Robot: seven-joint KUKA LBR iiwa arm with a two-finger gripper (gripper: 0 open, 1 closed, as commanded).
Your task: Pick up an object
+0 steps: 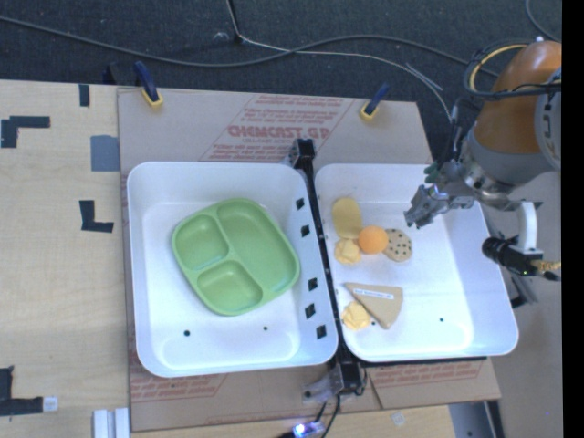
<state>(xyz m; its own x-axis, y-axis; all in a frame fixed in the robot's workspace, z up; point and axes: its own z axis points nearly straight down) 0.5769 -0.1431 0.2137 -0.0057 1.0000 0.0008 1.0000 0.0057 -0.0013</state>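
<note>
Gripper (425, 210): above right bin (474, 327), beside cookie (397, 245); finger state cannot be told. Orange ball (371, 239) partly hides a yellow piece (348, 251).

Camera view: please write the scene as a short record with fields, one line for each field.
left bin: holds a green divided plate, lying flat
right bin: holds the food items
food items: orange ball, spotted cookie, pale yellow round piece, small yellow piece, tan wedge, yellow lump
gripper: above the right bin, up and to the right of the cookie, apart from every item
arm: enters from the right
task state: nothing picked up yet
</note>
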